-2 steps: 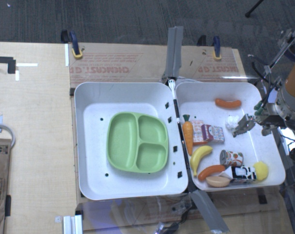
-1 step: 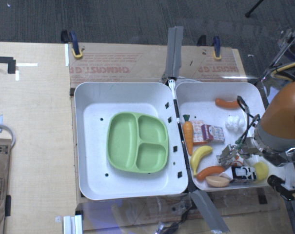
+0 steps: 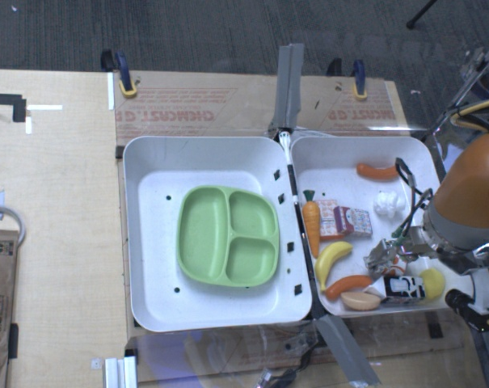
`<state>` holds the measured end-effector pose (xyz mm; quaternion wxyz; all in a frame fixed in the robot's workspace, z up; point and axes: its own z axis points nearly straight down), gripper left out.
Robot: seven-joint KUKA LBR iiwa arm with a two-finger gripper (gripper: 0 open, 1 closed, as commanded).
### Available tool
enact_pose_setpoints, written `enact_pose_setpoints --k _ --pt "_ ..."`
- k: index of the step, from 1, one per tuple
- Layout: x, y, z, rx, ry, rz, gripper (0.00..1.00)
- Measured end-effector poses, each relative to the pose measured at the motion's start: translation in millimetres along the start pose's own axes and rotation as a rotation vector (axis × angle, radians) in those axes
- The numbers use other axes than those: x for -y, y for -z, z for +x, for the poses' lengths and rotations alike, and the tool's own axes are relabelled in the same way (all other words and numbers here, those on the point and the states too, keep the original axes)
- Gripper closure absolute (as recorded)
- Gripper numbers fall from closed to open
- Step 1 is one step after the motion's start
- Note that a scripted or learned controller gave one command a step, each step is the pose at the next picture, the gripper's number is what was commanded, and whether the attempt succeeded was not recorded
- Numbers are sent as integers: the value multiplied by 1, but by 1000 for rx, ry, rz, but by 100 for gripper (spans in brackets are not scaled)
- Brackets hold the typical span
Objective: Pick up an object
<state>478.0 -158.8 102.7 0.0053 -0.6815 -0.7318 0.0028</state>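
The left bin (image 3: 139, 217) holds a green plate (image 3: 228, 235). The right bin (image 3: 341, 156) holds a carrot (image 3: 310, 225), a banana (image 3: 331, 261) and other toy food. The pincer (image 3: 383, 257) hangs low beside the banana. I cannot tell how it stands. Nothing looks picked up yet.

1. The green divided plate (image 3: 228, 235) looks like smooth, matt plastic.
2. Both white bins (image 3: 147, 241) look like smooth plastic with a slight sheen.
3. The table (image 3: 50, 217) is pale, matt wood.
4. The pincer (image 3: 387, 255) is bare, shiny metal.
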Motion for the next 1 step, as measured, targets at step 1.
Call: enact_pose_setpoints --k 1 --pt "-45 87 15 4 88 -5 100"
